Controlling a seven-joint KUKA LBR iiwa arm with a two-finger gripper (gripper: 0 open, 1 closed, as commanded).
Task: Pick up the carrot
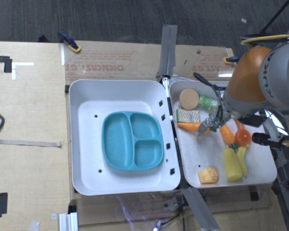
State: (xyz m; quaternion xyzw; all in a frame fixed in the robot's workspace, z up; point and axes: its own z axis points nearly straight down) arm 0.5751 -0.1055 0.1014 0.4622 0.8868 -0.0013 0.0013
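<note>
Carrot (188,126): we judge it light, stiff, smooth; grip mid-body.
Gripper (205,127): beside carrot; we cannot tell its state.

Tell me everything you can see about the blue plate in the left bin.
The blue plate is a turquoise, rounded-square tray that looks like smooth plastic. Raised ridges split it into three compartments: one tall section on the left, two smaller ones stacked on the right. It lies flat, right way up, near the middle of the left bin, slightly rotated against the bin's walls. Nothing sits in its compartments, and it touches only the bin floor.
</note>
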